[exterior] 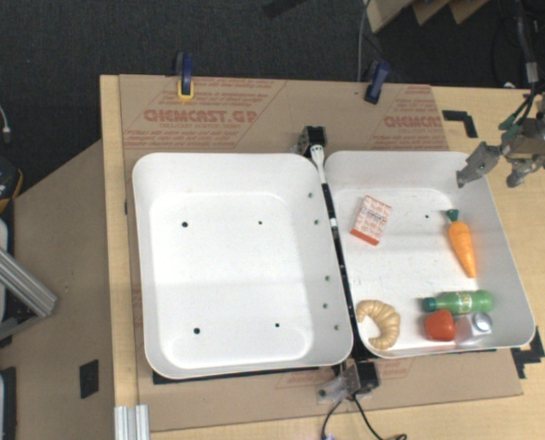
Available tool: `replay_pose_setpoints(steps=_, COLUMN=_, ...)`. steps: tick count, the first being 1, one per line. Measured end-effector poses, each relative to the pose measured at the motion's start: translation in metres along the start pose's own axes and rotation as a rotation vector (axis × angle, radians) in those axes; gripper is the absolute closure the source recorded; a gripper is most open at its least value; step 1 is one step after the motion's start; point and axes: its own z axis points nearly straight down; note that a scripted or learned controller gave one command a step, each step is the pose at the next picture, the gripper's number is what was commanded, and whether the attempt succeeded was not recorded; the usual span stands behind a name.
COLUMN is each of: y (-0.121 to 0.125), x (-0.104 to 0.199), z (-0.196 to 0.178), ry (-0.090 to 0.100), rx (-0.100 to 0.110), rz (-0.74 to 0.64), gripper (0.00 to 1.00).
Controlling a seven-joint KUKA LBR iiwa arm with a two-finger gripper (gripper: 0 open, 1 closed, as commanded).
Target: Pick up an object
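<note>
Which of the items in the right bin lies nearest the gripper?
The orange carrot, lying just below the gripper; the croissant lies farthest.

Taking the divider (332, 236) between the two bins as the landmark: the left bin (227, 264) on its far side offers open floor throughout. Just right of the divider lie a small carton (372, 220) and, nearer the front rim, a croissant (380, 323). Farther right, a carrot (461, 246), green bottle (458, 302) and red item (440, 325) crowd the right wall, leaving bare floor between them and the carton.
</note>
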Motion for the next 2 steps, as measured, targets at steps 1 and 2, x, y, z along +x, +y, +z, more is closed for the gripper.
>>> replay_pose_setpoints(steps=1, y=0.000, x=0.000, z=0.000, ry=0.000, rx=0.000, rz=0.000, gripper=0.00)
replay_pose_setpoints(steps=2, y=0.001, x=0.000, z=-0.011, ry=-0.003, rx=-0.005, rz=0.000, gripper=1.00)
